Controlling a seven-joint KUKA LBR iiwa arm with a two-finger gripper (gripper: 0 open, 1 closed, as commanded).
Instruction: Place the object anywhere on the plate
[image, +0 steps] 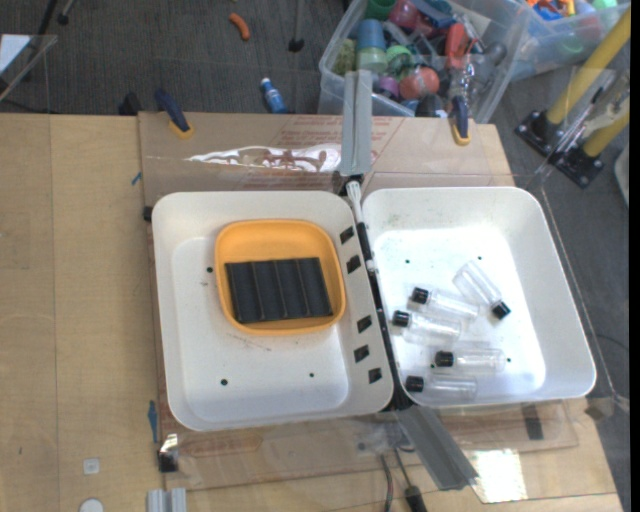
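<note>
An orange plate (280, 233) with rounded corners lies in the left white bin (195, 385), towards its back. A flat black ridged rectangular object (278, 289) rests on the plate, covering most of its floor and reaching its front rim. In the right white bin (560, 330) several clear vials with black caps lie loose, one of them (482, 289) set at a slant nearest the back and another (441, 384) near the front wall.
A row of small black tabs (361, 300) runs along the wall where the two bins meet. Behind the bins stands a clear tub of coloured toys (430, 50). A grey upright bar (354, 120) rises at the back between the bins.
</note>
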